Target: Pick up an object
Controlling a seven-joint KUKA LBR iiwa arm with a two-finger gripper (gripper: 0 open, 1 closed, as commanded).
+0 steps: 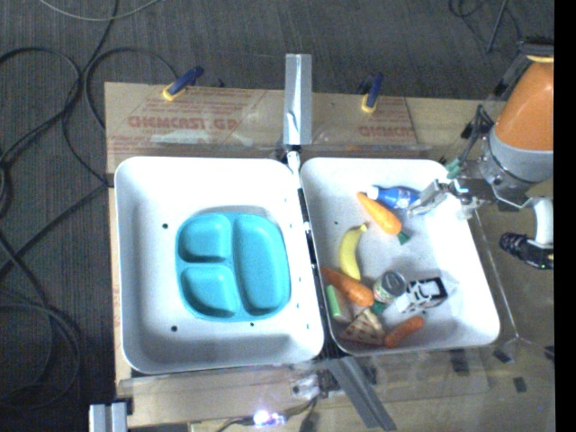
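Approach step: claw [430,198] hovers right beside the blue bottle [394,193] (can't tell if it's released or clenched). Next it needs to drop squarely over one item.

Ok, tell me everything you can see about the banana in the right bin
The banana is yellow, smooth and gently curved, apparently a plastic toy, with a dark green tip at its upper end. It lies flat on the floor of the right bin, left of centre, running roughly top to bottom in the camera view. Its upper tip points toward an orange carrot; its lower end rests against another carrot. Nothing covers it. The gripper is off to its upper right, not touching it.
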